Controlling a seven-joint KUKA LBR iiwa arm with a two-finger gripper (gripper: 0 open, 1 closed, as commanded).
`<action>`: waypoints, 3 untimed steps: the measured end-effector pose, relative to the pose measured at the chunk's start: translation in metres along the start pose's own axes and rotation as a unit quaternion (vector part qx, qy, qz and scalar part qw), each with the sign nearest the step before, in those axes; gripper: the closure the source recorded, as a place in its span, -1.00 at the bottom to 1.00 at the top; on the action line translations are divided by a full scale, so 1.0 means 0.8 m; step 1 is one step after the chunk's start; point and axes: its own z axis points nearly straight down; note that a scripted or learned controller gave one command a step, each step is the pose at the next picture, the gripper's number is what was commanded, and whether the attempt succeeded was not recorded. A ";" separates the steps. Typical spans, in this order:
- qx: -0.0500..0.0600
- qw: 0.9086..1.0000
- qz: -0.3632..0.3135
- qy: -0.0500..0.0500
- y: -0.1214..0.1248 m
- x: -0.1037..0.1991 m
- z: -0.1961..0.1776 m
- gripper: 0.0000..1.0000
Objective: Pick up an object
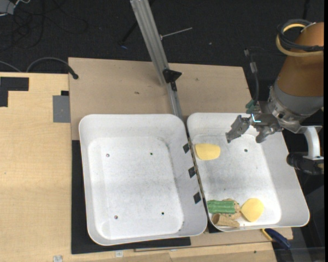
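My gripper (247,133) hangs over the upper part of the right bin (273,162), its two fingers spread open with nothing between them. A pale yellow oval object (208,152) lies in that bin to the lower left of the gripper, near the bin's left wall. At the bin's front edge sit a green ridged object (221,206), a round yellow object (252,209) and a small tan piece (226,220), close together.
The left bin (134,173) stands beside the right one, with black clips along their shared wall. A slanted metal rail (153,42) rises behind the bins. The orange-banded arm (300,64) fills the right side.
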 end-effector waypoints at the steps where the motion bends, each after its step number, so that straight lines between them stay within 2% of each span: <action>1: -0.003 1.000 0.002 0.000 0.001 -0.002 -0.003 -1.00; 3: 0.000 1.000 0.001 0.000 0.004 0.000 0.115 -1.00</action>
